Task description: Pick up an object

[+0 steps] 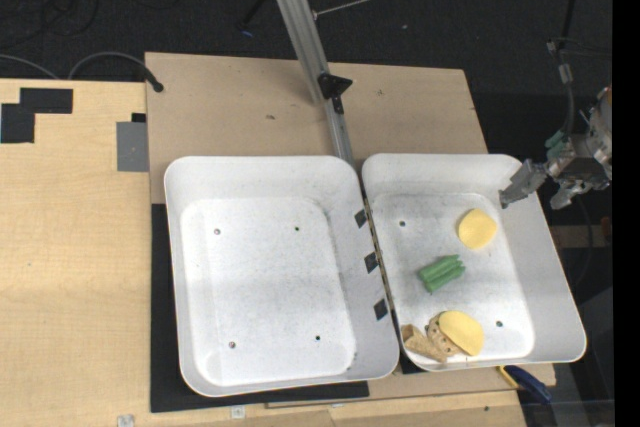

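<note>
Nearest you, in the right bin [560,315]: a yellow disc [462,330] on tan pieces [425,343]. Farther in, a green block [441,272], then a yellow ball [477,229]. At its far right rim you find the gripper [540,187], fingers spread, holding nothing.
</note>
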Robot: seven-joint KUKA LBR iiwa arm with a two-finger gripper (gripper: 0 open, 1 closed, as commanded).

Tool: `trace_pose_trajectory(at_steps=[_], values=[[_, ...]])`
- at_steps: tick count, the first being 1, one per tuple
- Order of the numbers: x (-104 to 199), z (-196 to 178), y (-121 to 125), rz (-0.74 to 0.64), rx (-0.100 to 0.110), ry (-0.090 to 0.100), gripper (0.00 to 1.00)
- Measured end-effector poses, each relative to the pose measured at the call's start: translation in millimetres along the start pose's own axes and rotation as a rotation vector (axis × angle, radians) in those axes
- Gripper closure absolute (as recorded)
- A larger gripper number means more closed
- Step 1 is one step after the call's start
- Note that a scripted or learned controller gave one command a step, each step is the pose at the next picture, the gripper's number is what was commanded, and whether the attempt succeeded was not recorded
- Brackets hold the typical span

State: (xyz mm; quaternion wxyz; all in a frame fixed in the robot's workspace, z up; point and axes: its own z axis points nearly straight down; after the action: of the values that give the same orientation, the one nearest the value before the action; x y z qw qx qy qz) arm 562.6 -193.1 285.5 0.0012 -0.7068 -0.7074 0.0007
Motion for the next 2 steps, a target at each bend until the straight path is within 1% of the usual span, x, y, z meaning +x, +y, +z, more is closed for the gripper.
trace_pose_trajectory(at_steps=[1,2], values=[[0.1,0.0,0.0,0.000,0.000,0.000,0.00],[4.6,43.9,0.5,0.000,0.004,0.001,0.00]])
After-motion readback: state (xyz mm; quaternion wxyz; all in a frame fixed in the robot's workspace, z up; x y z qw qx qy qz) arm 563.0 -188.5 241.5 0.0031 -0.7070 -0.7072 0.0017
